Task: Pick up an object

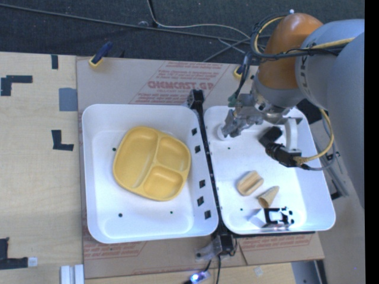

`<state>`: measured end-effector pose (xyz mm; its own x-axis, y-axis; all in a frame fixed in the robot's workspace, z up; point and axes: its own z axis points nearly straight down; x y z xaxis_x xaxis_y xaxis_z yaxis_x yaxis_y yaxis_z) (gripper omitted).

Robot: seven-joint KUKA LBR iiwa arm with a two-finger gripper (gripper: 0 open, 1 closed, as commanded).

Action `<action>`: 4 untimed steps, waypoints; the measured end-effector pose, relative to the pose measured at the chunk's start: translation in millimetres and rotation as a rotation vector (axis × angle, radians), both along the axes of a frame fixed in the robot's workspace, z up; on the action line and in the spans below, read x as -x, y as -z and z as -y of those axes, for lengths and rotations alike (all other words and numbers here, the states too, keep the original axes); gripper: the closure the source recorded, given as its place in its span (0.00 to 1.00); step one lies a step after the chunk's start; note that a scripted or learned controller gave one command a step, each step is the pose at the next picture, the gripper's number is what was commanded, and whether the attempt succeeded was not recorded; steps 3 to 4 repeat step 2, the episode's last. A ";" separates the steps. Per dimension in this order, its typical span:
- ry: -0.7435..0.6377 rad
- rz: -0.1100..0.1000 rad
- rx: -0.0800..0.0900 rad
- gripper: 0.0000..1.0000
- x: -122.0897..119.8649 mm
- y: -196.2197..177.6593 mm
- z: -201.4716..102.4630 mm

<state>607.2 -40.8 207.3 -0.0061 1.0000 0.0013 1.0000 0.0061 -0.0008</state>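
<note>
Hovering over right shallow white plastic bin (314, 176): grey two-finger gripper (228, 129) | finger state cannot be told | smooth yellow sectioned plastic tray (152, 163) being borne by left white bin (95, 176) | tan bread-like pieces (249, 183)

Glossy yellow plastic tray (152, 162), smooth white plastic bins (95, 158), matt cardboard underlay (172, 81)

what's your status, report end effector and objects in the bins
End effector low at the right bin's far left corner, nothing seen in it. Bread-like piece and cone piece lie apart nearer the front. Yellow divided plate in left bin.
</note>
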 end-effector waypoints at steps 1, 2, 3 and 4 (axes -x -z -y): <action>0.000 0.000 0.000 1.00 -2.1 -12.9 -49.9; 0.001 -0.002 0.001 1.00 -1.6 -3.3 -100.9; 0.001 -0.002 0.001 1.00 -1.6 -3.3 -100.9; 0.001 -0.002 0.001 1.00 -1.6 -3.3 -100.9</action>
